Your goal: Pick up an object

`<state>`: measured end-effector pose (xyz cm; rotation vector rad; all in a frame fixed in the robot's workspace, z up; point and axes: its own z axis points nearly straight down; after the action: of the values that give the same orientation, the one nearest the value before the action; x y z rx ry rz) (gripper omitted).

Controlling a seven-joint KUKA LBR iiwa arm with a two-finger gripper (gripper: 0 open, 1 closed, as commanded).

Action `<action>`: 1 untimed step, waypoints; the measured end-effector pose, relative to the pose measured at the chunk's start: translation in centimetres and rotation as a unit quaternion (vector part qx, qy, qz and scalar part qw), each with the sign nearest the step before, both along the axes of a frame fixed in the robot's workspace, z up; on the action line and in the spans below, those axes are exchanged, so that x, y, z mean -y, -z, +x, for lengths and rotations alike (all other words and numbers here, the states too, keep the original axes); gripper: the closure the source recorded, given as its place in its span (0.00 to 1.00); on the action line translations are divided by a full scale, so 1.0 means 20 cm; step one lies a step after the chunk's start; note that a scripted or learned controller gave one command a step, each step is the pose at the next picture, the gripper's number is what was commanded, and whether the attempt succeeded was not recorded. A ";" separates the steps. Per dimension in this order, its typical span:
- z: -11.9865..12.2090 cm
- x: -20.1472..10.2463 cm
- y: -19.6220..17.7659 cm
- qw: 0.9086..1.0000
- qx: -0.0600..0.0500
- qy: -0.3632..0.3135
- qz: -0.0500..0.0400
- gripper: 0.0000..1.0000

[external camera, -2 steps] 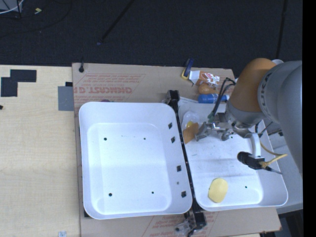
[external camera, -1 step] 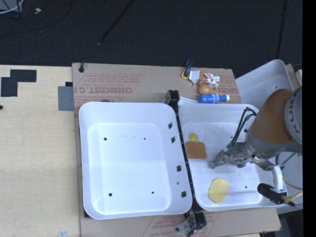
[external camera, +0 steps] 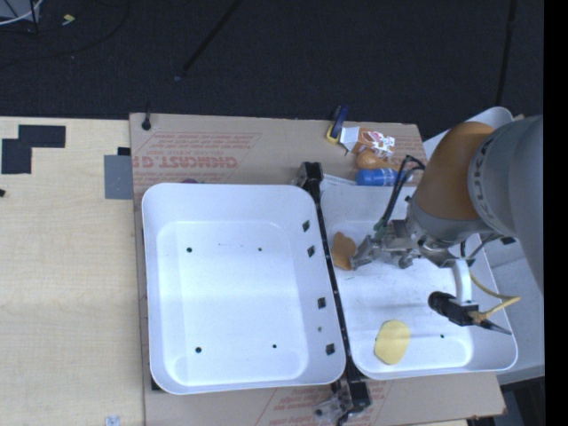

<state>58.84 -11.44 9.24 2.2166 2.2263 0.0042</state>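
Gripper (external camera: pixel 366 254) low in right bin (external camera: pixel 497 358), just beside brown object (external camera: pixel 341 248); can't tell finger state. Yellow object (external camera: pixel 391 341) near front wall. Left bin (external camera: pixel 160 282) alongside.

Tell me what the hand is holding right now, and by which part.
Cannot be told. The hand is low in the right bin, right beside a brown object, with no visible hold.

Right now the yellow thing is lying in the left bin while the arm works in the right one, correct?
Not quite. The camera view shows the yellow object lying in the right bin, near its front edge, not in the left bin. The arm is indeed over the right bin.
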 end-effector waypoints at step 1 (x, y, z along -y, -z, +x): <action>-0.51 -0.03 0.03 1.000 -0.006 0.004 0.001 0.00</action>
<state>48.67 -10.94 8.67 2.2310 2.2246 -0.0074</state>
